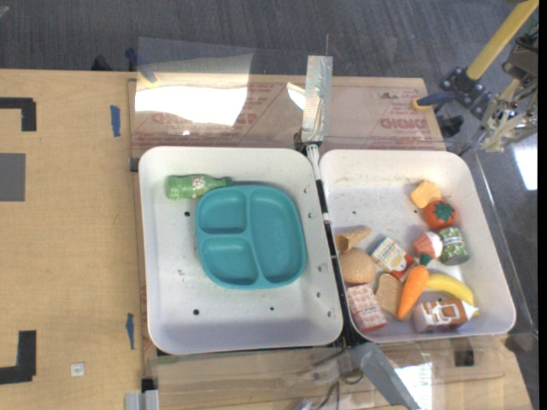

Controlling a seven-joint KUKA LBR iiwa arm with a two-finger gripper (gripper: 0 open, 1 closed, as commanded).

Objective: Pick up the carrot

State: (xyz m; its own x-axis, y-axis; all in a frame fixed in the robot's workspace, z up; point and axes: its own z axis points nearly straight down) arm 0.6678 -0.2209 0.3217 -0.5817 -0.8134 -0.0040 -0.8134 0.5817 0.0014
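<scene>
Two bins (162, 314) (white), one carrot (412, 287)

We record an orange carrot (412, 289) with a green top, a yellow banana (451, 288) and a red tomato (440, 214) in the white right bin (487, 212). In the white left bin (158, 254) we note a teal divided plate (251, 235) and a green bottle (193, 185).

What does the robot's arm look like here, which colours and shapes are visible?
At the upper right edge, a pale grey metal assembly of thin, angular parts is cut off by the frame. It is probably the tool, but I cannot be sure. Above it slants a yellow bar, and to its left sits a dark clamp-like piece with a blue part. No markings are legible.
</scene>
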